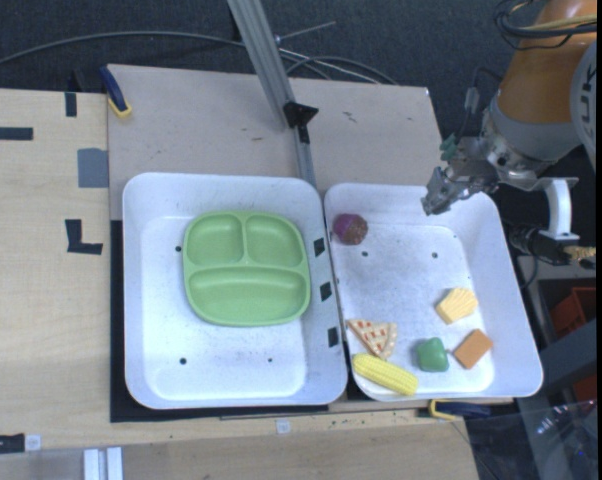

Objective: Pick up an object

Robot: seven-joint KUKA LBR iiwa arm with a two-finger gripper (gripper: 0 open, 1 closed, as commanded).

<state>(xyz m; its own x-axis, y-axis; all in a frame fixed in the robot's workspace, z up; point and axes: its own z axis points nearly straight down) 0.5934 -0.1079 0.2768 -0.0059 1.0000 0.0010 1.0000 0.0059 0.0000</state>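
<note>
The right bin [481, 218] holds several toy foods: a dark purple round fruit [351, 229] at its far left, a yellow block [457, 305], an orange block [472, 348], a green pepper-like piece [431, 354], a pizza slice [373, 337] and a corn cob [385, 374] near the front edge. My gripper [437, 200] hangs over the far right corner of this bin, well apart from every item. Nothing shows between its fingers.
The left bin [146, 268] carries a green divided plate [247, 268]. A slanted metal pole [266, 53] rises behind the bins. The grey and orange arm [541, 78] fills the upper right.
</note>
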